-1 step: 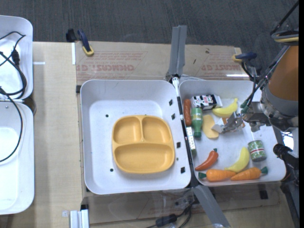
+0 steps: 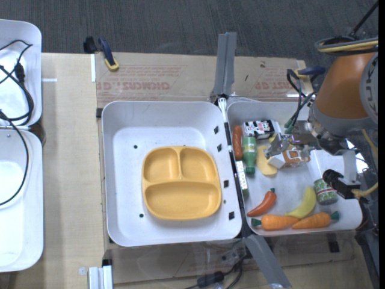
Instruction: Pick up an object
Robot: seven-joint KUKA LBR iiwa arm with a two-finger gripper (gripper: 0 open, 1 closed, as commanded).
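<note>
1. Over the right white plastic bin [image 2: 352, 218] hangs the big grey and orange arm [image 2: 343, 92].
2. Its gripper [image 2: 293, 149] sits right on a small white and orange carton [image 2: 295, 157]; open or closed, I cannot tell.
3. Below it lies a curved yellow banana [image 2: 304, 204].

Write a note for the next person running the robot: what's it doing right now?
Gripper: low in the right bin, by a small orange-and-white carton; a hold on it can't be confirmed.
Things: red chili, two carrots, banana and a small can lie along the near side; green bottle and sausage by the divider.
Left bin: yellow divided plate.
Done: nothing lifted.
Left: grasp and raise one object.
</note>
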